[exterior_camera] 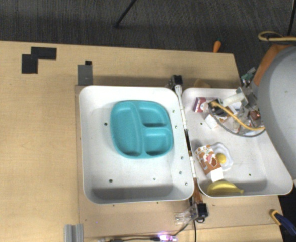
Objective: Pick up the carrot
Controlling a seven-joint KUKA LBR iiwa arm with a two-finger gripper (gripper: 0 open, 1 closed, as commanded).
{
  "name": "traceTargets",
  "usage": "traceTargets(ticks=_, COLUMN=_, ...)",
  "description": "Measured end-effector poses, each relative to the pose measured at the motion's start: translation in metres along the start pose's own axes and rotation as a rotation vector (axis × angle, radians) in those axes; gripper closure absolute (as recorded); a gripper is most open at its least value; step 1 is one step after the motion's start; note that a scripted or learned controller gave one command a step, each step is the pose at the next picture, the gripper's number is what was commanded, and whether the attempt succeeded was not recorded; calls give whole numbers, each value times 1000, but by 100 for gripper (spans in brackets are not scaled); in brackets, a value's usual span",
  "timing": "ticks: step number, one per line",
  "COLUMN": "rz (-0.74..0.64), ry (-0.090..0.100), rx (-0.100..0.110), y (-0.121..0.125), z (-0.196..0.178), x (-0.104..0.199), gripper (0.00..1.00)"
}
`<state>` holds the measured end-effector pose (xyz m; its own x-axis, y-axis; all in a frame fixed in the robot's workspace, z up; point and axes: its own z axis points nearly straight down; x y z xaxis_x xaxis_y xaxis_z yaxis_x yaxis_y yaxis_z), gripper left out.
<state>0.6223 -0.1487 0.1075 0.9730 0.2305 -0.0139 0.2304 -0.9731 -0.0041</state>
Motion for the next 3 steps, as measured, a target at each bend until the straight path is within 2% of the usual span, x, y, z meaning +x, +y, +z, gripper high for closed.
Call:
traceTargets(ticks=1, rz=-2, ry=-3, rx=1, y=0, z=0, x=-1, gripper=0)
traceTargets(ticks=2, rz=-2, ry=-3, rx=1, y=0, z=0, x=-1, gripper=0)
traceTargets(ticks=3, rz=16, ry=8, rx=-1, y=-23, z=23, x=3, gripper=0)
